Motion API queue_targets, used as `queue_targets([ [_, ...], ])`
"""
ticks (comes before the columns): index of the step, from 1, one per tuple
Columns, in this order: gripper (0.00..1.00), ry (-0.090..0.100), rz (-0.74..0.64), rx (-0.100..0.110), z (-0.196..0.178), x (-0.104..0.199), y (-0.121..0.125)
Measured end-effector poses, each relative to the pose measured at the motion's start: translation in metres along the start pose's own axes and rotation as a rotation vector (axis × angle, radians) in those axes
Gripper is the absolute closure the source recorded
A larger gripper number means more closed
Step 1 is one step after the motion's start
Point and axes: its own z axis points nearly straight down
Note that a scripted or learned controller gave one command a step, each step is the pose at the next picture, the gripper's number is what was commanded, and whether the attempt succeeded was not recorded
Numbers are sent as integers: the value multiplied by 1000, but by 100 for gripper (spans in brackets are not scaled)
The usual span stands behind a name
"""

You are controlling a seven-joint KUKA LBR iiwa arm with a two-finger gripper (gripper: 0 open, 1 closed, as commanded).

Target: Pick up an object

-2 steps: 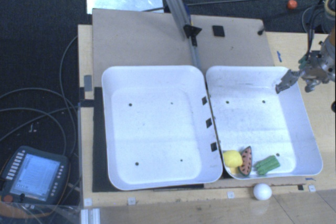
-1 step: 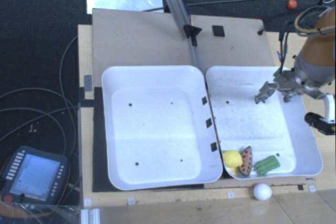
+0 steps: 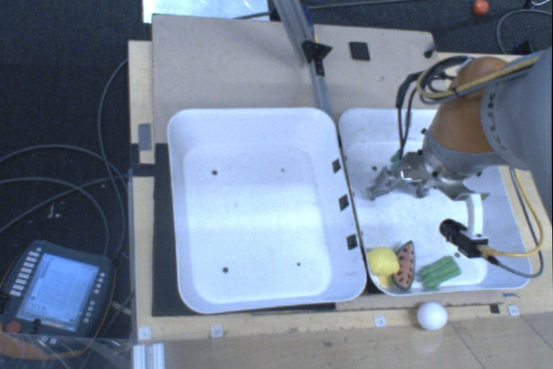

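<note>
Saw arm (image 3: pixel 484 112) reaching in from right over right bin (image 3: pixel 367 130). Gripper (image 3: pixel 380 184) hung low at left-middle part of that bin, near divider between bins; fingers looked slightly spread, nothing between them. Objects sat well apart from gripper, bunched at bin's near edge: yellow lemon-like piece (image 3: pixel 384 261), watermelon slice (image 3: pixel 404 264) touching it, green piece (image 3: pixel 439 271) just beside. I noted left bin (image 3: pixel 186 134) alongside. White ball (image 3: pixel 432 315) lay on desk (image 3: pixel 225 47) just outside right bin. Teach pendant (image 3: pixel 52 287) on floor at lower left.
</note>
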Motion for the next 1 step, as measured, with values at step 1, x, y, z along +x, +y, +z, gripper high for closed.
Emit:
queue_targets([
  [1,0,-1,4,-4,-2,18,-73],
])
